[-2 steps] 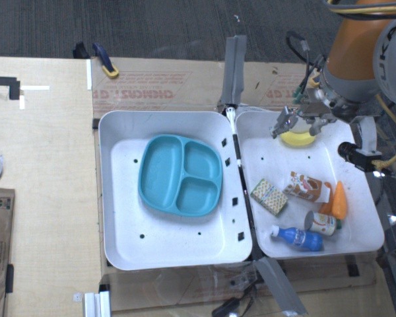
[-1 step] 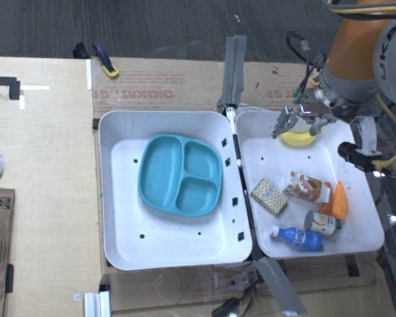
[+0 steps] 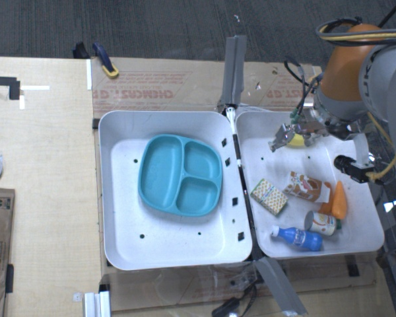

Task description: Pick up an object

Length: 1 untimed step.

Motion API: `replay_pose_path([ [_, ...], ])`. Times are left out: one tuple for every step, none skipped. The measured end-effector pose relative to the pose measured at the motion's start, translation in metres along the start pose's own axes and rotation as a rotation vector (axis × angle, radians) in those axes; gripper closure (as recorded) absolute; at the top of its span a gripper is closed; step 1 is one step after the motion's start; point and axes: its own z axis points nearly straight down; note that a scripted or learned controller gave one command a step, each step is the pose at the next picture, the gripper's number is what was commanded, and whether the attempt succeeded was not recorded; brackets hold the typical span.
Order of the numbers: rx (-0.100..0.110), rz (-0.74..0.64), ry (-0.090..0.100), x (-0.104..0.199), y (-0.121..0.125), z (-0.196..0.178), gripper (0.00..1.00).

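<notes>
From above, the gripper (image 3: 285,139) hangs at the far end of the right bin (image 3: 267,240), its fingers closed on a small yellow object (image 3: 296,140) — what it is cannot be made out. Nearer lie a patterned packet (image 3: 270,197), a brown carton (image 3: 306,187), a carrot (image 3: 339,201), a can (image 3: 323,223) and a blue bottle (image 3: 298,238). The left bin (image 3: 115,197) holds a blue divided plate (image 3: 181,175).

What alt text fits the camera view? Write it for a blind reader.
The grey arm's gripper hangs low over the right bin, beside a yellow object; a carton, carrot, blue bottle and patterned box lie nearer. The left bin holds a blue divided plate.
</notes>
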Motion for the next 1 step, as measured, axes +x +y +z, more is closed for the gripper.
replay_pose_path([
  [0.012,0.012,0.002,-0.0216,0.0127,0.0454,0.00],
])
